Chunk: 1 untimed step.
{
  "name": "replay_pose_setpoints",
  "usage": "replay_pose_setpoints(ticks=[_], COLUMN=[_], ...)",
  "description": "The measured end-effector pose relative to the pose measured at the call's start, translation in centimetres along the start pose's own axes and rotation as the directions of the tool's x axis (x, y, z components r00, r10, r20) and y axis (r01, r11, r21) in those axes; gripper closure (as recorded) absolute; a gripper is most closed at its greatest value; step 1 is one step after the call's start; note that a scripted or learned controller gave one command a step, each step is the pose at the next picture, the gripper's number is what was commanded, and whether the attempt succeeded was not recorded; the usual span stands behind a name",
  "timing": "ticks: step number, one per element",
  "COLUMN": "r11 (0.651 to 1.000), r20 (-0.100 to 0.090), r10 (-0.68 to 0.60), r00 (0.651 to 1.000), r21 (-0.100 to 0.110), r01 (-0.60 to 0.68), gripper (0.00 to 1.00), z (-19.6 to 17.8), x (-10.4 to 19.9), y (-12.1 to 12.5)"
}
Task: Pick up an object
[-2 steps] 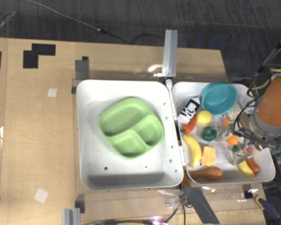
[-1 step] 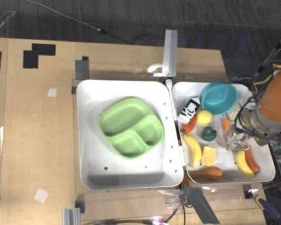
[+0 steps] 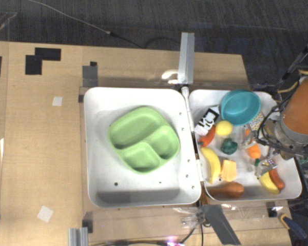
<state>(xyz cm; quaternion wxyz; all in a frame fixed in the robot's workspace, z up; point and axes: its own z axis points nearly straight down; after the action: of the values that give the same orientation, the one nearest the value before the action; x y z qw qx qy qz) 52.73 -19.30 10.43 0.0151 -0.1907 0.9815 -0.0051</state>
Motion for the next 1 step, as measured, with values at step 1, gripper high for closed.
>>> replay_pose_setpoints(ticks=[1], r11=[1.000], r20=[0.008], r10=[-0.006], r00=[1.000], r21=[0.005], r01=[0.006], gripper=[1.00], z=[-1.24], x=[-0.39], y=[-0.01])
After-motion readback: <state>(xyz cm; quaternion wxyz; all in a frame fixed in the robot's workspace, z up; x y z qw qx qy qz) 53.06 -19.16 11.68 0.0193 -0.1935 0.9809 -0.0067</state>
